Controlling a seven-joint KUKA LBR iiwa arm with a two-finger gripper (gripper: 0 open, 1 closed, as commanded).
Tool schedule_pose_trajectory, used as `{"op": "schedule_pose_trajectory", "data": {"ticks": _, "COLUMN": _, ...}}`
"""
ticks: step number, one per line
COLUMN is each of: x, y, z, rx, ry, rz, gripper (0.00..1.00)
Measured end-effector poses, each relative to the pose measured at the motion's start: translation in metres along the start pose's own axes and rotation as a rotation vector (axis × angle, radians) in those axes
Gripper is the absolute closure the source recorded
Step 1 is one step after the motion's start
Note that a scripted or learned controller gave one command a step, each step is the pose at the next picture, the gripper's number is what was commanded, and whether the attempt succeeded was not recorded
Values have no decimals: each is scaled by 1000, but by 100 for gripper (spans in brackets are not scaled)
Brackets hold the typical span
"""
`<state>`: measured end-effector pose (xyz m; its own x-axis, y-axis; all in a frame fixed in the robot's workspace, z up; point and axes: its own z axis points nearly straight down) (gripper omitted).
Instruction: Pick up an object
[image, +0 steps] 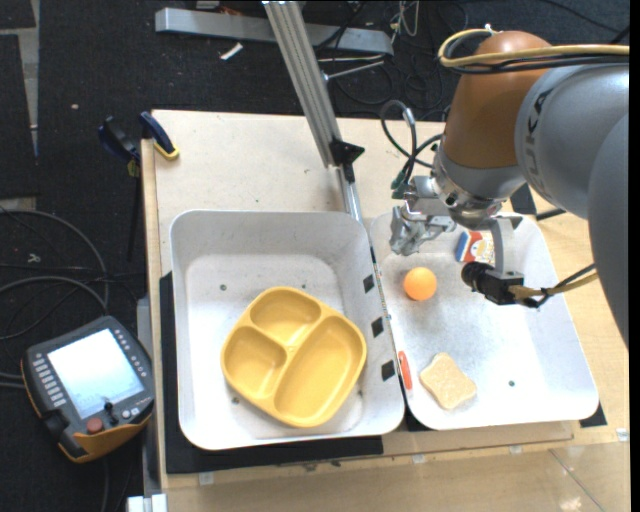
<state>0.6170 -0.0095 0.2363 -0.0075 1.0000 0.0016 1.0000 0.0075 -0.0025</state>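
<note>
Dark flooring strewn with cables surrounds the pale bench (250, 150), where two white bins sit side by side. One handheld controller (88, 385) rests on the floor at far left. One yellow divided plate (293, 355) lies in the left bin (200, 240). On the right bin (560, 370) lie one orange ball (420, 284) and one toast-shaped piece (447, 381) nearer the front. Above the ball hangs the gripper (408, 236); whether its jaws are parted or closed I cannot tell. A small red-and-blue item (470, 245) peeks out beside it.
</note>
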Motion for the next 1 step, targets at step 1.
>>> {"op": "schedule_pose_trajectory", "data": {"ticks": 1, "x": 47, "y": -17, "z": -4, "rx": -1, "ry": 1, "rz": -1, "gripper": 100}}
